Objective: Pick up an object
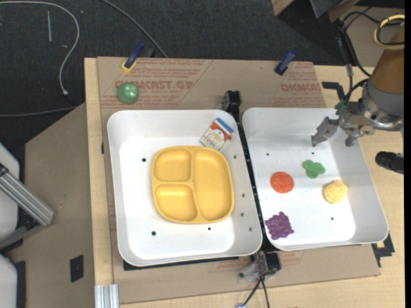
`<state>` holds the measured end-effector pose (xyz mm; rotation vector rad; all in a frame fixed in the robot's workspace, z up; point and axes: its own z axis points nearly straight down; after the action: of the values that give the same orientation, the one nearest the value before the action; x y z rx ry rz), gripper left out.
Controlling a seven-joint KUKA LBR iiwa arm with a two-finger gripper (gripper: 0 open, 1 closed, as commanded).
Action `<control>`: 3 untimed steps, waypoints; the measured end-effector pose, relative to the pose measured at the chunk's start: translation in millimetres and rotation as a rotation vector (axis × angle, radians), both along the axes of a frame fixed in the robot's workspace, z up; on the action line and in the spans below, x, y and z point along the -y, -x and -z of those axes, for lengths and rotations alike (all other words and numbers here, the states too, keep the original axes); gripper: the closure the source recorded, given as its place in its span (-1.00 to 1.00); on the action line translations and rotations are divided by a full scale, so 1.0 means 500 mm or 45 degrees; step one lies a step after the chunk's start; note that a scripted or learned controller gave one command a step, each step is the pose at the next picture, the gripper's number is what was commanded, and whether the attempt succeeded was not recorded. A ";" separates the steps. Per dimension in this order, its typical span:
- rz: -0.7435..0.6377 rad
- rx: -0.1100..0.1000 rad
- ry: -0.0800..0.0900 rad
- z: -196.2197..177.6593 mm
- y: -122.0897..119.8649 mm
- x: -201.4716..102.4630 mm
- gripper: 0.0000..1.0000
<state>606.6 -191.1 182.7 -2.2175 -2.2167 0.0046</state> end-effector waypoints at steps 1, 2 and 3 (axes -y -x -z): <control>0.000 0.000 0.000 0.087 -0.003 0.007 -1.00; -0.001 0.010 0.002 0.057 -0.007 0.007 1.00; -0.001 0.016 0.005 -0.034 -0.009 0.019 1.00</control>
<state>611.0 -200.5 199.5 -2.2251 -2.2254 -0.0044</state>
